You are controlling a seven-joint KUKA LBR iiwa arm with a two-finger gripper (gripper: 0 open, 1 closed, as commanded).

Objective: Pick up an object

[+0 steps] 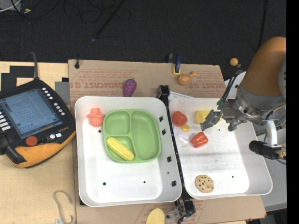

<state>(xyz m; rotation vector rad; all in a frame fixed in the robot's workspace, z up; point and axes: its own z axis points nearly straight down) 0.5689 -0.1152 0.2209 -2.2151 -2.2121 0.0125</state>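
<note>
**Pincer low over the right bin**

Pincer sits beside the yellow toy in the right bin; whether it is released or clenched, I cannot tell. Nearby lie 2 red peppers. A cookie rests near the bin's front edge. Corn lies on the green tray in the left bin.

A yellow corn cob lies in a green tray; the red pepper looks glossy, perhaps.
</note>
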